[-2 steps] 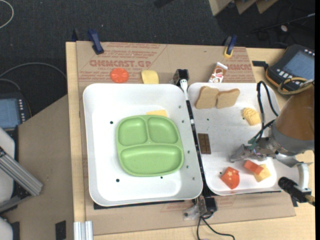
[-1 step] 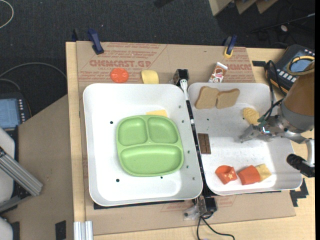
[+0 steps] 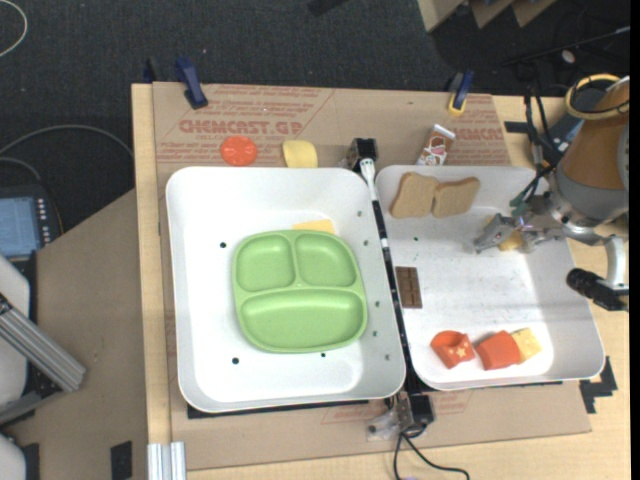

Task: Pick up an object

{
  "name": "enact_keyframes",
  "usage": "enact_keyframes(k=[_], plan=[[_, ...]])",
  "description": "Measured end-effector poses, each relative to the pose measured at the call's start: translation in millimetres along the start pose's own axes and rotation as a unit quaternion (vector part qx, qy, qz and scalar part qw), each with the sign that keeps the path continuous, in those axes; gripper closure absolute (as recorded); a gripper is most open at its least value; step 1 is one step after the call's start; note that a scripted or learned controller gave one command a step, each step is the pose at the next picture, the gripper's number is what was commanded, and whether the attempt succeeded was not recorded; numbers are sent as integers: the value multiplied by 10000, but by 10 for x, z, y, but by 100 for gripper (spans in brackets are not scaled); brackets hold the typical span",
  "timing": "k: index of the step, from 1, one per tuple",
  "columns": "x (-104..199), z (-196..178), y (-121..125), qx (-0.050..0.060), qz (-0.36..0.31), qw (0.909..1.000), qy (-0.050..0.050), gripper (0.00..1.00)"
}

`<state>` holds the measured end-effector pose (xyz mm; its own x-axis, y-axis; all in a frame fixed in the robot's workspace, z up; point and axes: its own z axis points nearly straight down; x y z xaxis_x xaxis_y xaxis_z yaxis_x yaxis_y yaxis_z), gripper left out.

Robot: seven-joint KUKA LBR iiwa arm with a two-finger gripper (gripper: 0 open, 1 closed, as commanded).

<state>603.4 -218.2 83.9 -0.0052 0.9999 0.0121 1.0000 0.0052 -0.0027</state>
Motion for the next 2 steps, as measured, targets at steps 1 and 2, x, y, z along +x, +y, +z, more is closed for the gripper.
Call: enact_keyframes(k=[1,2], plan=[[19,1,635,76,2,10000,38,0],[289,-7,228,7,26,10000,-47,0]])
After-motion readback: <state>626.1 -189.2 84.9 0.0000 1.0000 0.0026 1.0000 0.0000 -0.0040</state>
